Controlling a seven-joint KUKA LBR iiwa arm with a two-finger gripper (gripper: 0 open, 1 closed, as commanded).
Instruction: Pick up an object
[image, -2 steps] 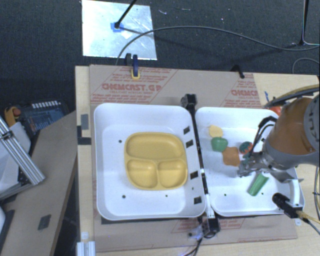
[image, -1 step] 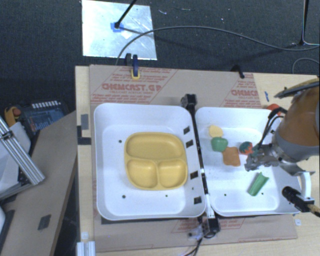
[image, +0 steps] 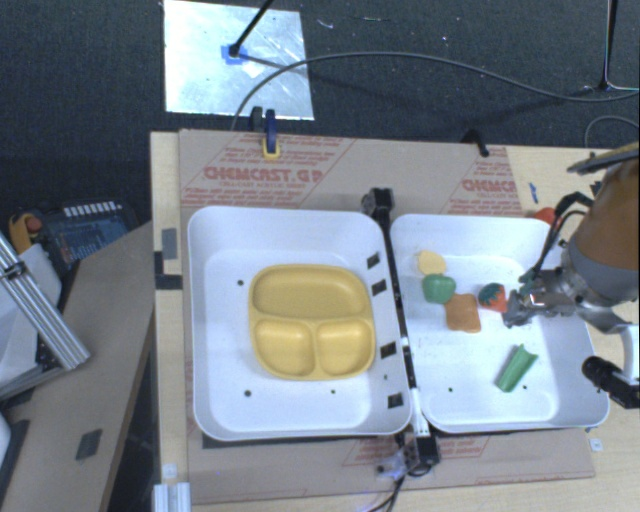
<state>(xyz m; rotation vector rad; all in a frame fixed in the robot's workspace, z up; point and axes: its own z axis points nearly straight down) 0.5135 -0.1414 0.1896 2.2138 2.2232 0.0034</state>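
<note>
Hovering low in the right bin (image: 480, 395), with the gripper (image: 518, 308) just right of the orange block (image: 463, 314) and apart from it. Cannot tell at this slant whether the gripper is spread or closed, so open it fully before any descent. Nearest candidate: the small red-and-green piece (image: 491, 295), just right of the orange block and a little farther from the camera, close beside the gripper tip. Looks small and rounded, so likely to roll or squirt out under an off-centre squeeze. Shift a touch toward the orange block, centre over the piece, then go straight down and close slowly. Beware the orange block itself: close enough to be nudged or caught along with the target, so turn the wrist to close along the free direction, not across the gap between the two. Easier alternative: the long green piece (image: 516, 368), right of the orange block and nearer the camera, lying alone on bare bin floor; grip across its narrow width near the middle. Leave alone the round green piece (image: 438, 289) and the pale yellow piece (image: 431, 263), both left of the orange block and farther back, packed near each other. Ignore the yellow tray (image: 310, 320), well left of the orange block in the other bin. After closing, lift straight up a little and check for something actually held before counting the pick as done.
</note>
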